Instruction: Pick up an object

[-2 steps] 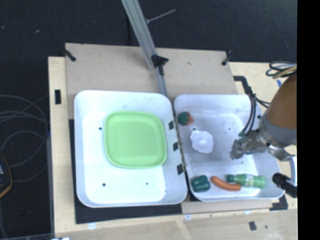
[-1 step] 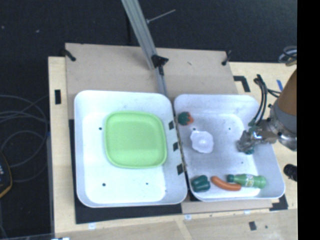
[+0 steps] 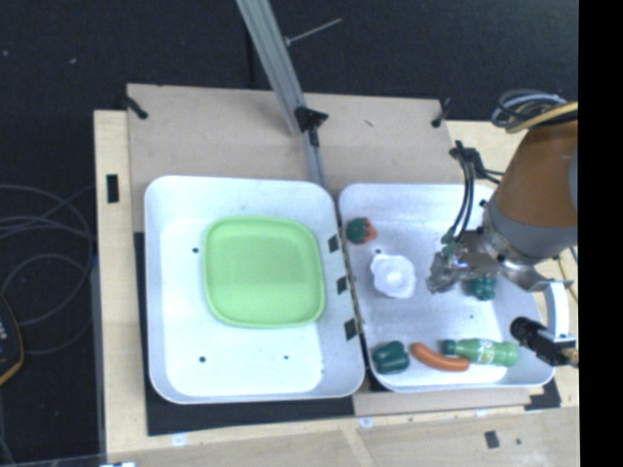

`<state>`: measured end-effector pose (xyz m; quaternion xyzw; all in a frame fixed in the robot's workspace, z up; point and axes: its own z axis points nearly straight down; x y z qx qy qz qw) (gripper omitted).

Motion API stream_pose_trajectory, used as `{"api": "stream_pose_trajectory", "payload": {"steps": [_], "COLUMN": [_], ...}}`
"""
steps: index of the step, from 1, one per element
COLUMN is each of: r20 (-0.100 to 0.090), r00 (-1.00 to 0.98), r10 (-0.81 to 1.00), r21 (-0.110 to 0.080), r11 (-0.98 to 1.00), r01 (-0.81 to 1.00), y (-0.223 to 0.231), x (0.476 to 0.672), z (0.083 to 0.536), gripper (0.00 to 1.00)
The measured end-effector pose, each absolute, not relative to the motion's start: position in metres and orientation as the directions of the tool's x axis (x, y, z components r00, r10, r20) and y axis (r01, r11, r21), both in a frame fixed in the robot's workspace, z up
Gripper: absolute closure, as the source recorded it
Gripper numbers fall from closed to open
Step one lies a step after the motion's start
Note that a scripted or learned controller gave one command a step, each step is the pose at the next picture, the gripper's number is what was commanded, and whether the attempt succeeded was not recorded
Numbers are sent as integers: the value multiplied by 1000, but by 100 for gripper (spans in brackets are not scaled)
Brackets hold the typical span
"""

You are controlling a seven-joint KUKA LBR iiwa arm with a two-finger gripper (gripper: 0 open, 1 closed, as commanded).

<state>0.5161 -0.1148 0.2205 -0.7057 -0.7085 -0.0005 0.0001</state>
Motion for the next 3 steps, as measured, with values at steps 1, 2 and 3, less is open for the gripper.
{"api": "stream_pose_trajectory", "payload": {"steps": [1, 2, 3], "r20": [1, 1, 1], "r00": [-4, -3, -4], "r10": [1000, 1000, 1000], "r21": [2, 0, 0], "r11": [4, 3, 4], "r01": [1000, 1000, 1000], "y": [-69, -28, 21], "x": [529, 540, 540], "z": [233, 233, 237], "gripper": [100, 100, 100]}}
